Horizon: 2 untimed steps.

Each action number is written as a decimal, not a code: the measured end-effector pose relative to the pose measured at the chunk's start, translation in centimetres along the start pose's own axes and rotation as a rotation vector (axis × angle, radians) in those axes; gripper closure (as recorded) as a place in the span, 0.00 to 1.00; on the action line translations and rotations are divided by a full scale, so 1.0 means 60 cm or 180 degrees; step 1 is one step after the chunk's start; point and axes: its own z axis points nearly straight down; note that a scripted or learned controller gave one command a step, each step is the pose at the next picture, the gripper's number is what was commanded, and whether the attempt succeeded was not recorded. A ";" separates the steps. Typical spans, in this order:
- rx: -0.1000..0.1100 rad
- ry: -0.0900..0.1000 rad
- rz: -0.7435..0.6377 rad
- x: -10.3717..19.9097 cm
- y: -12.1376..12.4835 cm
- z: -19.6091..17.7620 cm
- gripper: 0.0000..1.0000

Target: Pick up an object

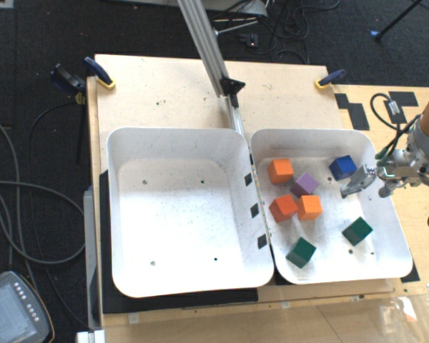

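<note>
Seven small blocks lie in the right bin point(397, 259), and the left bin point(129, 263) sits just beside it, their inner walls touching along the middle of the table point(171, 84). Nearest the camera, close to the right bin's front rim, is a dark green block point(301, 251). A second dark green block point(357, 231) lies a little farther back and to the right. Behind them, two orange blocks rest side by side and touching: the redder one point(284, 207) on the left, the lighter one point(309, 207) on the right. A purple block point(305, 184) lies just behind that pair, touching or nearly touching the lighter orange one. Another orange block point(280, 170) sits beyond it, near the bin's left wall. Farthest back is a blue block point(342, 167), near the rear right of the bin.

The hand point(363, 179) reaches in from the right, just beside the blue block and slightly nearer the camera. Its metal fingers are spread apart, with nothing between them. None of the blocks is lifted.

At the table's far corners sit two clamps with yellow tips, one left point(100, 73) and one right point(330, 79). A slanted metal rail point(204, 38) runs down to the bins' rear edge.
</note>
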 end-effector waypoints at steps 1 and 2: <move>-0.0014 -0.0004 0.0002 0.000 0.001 -0.004 0.00; 0.0004 0.0000 0.0008 -0.012 0.003 0.097 0.00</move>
